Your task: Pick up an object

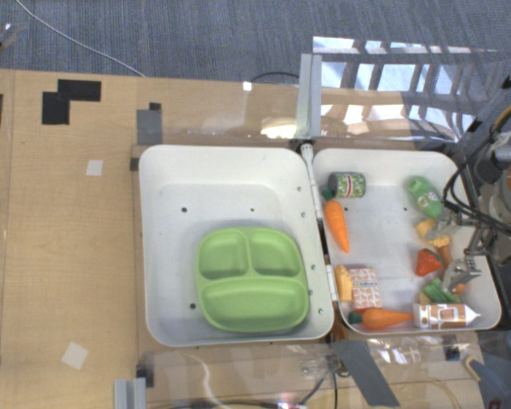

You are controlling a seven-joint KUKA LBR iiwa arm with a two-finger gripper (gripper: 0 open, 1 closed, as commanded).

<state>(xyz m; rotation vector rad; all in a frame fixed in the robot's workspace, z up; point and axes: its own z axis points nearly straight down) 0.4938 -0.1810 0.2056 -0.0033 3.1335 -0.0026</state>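
The right bin [383,244] holds several toy foods. A green can [347,185] lies at its far left, with a carrot [336,225] just below it. A green pouch [424,196] lies at the far right, above small yellow pieces [427,227]. A red pepper [427,262] sits mid-right. Along the near wall lie a snack box [364,286], a second carrot [386,319] and a white bottle [445,316]. My gripper [462,273] hangs low over the bin's right side, just right of the red pepper and above a green piece [439,294].
The left bin [179,186] bears a green divided plate [251,278]. The arm [501,173] and its cables come in over the right bin's right wall. A metal frame [392,71] stands behind the right bin.
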